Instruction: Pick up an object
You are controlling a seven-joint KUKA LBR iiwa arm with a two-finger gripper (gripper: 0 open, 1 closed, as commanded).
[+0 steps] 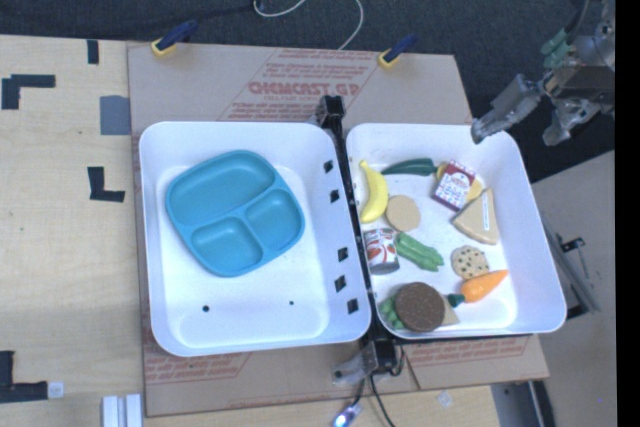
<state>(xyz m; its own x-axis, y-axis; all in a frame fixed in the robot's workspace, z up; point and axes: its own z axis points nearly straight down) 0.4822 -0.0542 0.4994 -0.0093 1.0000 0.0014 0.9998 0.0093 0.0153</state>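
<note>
The arm's metal 2-finger gripper (528,115) hung open and empty past the right white plastic bin's (533,215) top corner, well above the yellow banana (373,192) and orange carrot (484,286).

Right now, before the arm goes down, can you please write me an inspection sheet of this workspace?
Surface: cardboard sheet on a wooden bench, held by two clamps at its far edge; it bears a left bin and a right bin.
Job's things: in the right bin, a banana, a small can, a carrot, a cookie, a cheese wedge and a burger.
Clutter: a blue divided plate in the left bin.
Grippers: gripper above the right bin's far right corner, holding nothing.
Cables: a white cable loops on the dark floor beyond the bench.
Surroundings: black tape marks on the bench.
</note>
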